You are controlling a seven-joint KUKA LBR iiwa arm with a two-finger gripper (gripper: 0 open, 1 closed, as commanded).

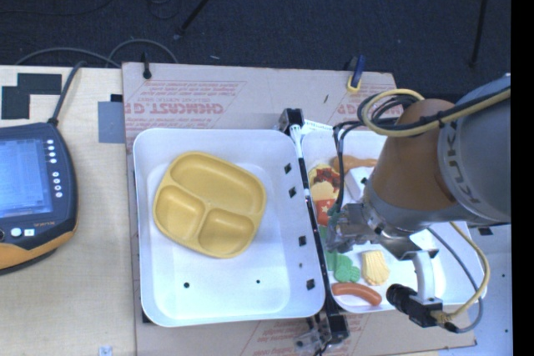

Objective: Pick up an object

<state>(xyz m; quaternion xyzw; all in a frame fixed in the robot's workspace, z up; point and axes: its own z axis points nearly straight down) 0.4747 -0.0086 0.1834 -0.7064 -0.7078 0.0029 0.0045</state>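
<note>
My claw is down in the right bin, close against the divider where the two bins meet. My own wrist and the orange band of my arm cover most of it, so I cannot tell how it is set.

The food pieces crowd around it. A green piece lies just below the claw, a yellow corn cob just beside that to the right, and a sausage sits below both, near the bin's lower rim. A reddish, mixed cluster lies just above the claw (too jumbled to name piece by piece).

Room is tight here: the divider wall presses on my left, the pieces below. The left bin holds a yellow divided tray in its upper half, with bare white floor beneath it. A handheld pendant rests on the bench well to the left.
</note>
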